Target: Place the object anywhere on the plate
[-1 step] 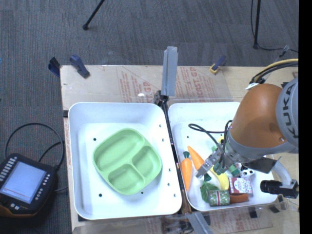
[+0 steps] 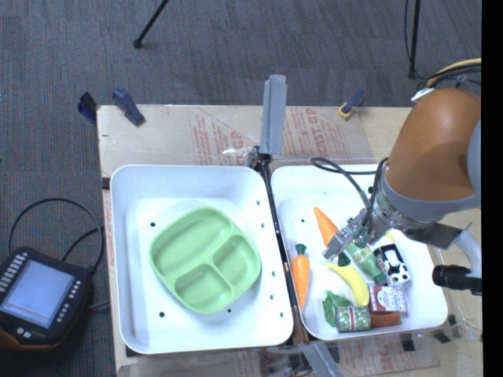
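The left bin (image 2: 126,203) holds the green plate (image 2: 206,259), a divided dish with one large section on its far-left side and two smaller ones toward the near right. Nothing lies on it, so the placing step is not yet done.

Across the divider, the right bin (image 2: 314,181) carries a cluster of toy food. A carrot (image 2: 301,276) lies near the divider, pointing toward the near edge. A second carrot (image 2: 325,225) sits a little farther back, tilted. Beyond them come a banana (image 2: 353,282), a green can-like item (image 2: 350,317), a small red carton (image 2: 388,298) and a black-and-white piece (image 2: 394,267), all crowded together.

The gripper (image 2: 346,239) hangs low over this pile, just beside the tilted carrot and above the banana. How wide it stands cannot be told from here; nothing is clearly seen between its tips, so no object counts as held. Which item is the target is uncertain; the tilted carrot or the banana looks likeliest.

To do this step well, the arm should come down on one item alone, clear of its neighbours. The pile is tight, so a grip across a narrow body is safer. Then a lift high enough to pass the bin walls, and a release over the large section of the plate.
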Robot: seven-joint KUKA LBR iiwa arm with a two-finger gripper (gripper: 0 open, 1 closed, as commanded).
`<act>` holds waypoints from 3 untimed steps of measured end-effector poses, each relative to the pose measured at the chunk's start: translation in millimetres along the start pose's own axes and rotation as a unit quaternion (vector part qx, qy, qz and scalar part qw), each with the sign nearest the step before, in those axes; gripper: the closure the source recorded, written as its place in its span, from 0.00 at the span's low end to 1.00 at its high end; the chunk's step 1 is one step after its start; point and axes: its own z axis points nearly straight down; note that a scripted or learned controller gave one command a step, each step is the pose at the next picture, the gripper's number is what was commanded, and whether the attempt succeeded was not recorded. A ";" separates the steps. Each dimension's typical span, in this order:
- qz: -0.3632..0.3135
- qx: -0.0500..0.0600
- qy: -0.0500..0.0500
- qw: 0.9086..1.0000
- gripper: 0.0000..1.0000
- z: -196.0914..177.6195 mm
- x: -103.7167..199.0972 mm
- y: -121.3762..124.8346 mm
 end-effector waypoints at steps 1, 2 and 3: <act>-0.116 0.001 0.001 0.993 1.00 53.3 51.0 53.6; -0.115 0.004 0.003 0.993 1.00 47.8 49.6 53.8; -0.052 0.002 0.000 0.999 1.00 80.4 97.7 101.2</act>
